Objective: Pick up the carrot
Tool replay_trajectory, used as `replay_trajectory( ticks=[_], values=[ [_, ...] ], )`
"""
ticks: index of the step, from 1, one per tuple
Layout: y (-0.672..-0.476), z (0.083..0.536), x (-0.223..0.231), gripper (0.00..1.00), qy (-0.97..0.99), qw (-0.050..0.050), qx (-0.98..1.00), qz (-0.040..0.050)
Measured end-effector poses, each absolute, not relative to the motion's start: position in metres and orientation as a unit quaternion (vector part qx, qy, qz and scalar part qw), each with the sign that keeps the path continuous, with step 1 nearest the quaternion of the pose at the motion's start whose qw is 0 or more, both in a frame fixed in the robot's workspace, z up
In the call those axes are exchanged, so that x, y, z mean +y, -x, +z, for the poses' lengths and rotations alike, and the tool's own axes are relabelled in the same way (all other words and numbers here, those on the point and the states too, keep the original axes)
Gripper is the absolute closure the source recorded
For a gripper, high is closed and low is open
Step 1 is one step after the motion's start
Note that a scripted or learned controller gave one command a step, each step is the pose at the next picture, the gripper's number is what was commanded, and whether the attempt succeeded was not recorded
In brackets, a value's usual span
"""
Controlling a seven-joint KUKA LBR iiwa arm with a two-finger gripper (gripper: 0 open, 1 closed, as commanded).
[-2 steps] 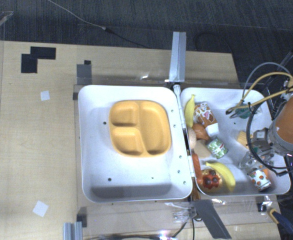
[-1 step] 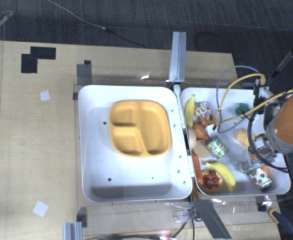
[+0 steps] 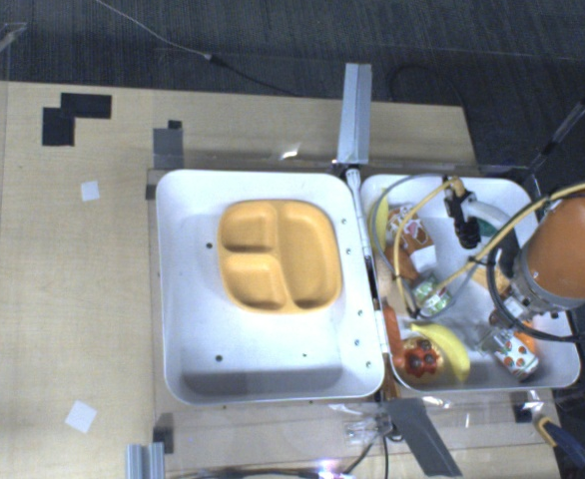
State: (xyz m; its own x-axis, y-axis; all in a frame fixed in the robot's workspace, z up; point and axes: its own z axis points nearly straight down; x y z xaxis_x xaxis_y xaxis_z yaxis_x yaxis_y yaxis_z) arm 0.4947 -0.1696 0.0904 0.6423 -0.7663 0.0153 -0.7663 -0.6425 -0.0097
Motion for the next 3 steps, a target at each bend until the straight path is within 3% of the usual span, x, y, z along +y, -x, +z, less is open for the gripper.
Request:
replay_trajectory(
  ticks=[1,2,3],
  values=[
    [-0.537,0.253,-0.158,1.0,0.924,0.002,0.383,-0.0064],
    [-0.537,0.098,-0.159,1.0,0.989,0.002,0.15,0.0019],
    [-0.5,0.093,-0.192,1.0,0.995,0.003,0.096,-0.0104]
  ],
)
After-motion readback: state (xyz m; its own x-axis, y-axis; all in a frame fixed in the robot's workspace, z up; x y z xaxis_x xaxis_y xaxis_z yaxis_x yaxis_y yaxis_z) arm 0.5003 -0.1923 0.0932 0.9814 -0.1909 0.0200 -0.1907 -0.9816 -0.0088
